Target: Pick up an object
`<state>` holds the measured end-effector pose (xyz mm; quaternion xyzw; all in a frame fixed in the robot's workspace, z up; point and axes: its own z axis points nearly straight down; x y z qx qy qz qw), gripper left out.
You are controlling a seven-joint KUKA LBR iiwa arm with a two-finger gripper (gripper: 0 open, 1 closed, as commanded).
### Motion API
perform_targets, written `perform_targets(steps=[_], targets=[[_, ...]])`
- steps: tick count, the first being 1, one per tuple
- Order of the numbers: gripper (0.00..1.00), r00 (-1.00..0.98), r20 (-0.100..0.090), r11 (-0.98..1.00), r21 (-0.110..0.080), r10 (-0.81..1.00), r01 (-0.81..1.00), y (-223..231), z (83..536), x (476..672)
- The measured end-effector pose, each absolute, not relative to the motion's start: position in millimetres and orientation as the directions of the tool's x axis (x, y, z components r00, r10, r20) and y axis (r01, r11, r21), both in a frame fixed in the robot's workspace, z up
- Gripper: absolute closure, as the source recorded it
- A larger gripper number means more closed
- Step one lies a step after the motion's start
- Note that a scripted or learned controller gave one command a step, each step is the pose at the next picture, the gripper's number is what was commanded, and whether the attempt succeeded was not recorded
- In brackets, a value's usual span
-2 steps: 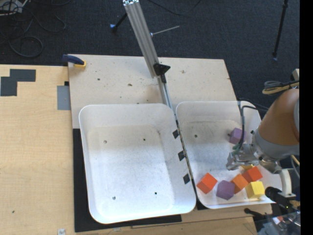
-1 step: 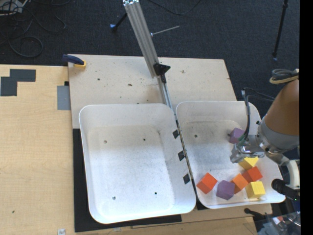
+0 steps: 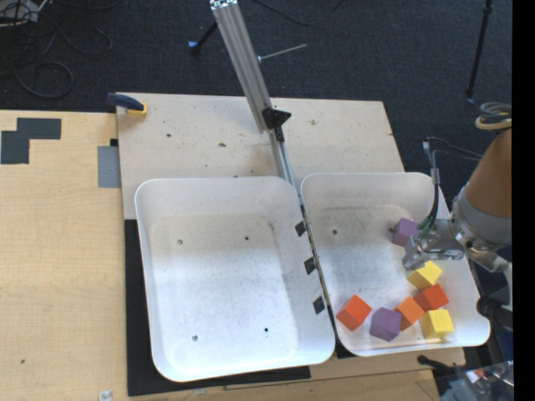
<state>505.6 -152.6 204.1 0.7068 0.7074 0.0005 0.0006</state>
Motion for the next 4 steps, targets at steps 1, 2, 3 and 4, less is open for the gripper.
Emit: perform_targets(steps=[1,2,3,4], targets=[[1.00,-0.004,0.001,0.004,0.000,1.000,1.000,-103,217,515.4],[1.00,-0.006,0.003,0.006,-0.002,1.000,1.000,-42,218,531.5],[1.00,-0.003,0.001,0.003,-0.002,1.000,1.000,3,211,544.8],[1.00,-0.003,0.001,0.003,-0.002,1.000,1.000,47,209,550.4]])
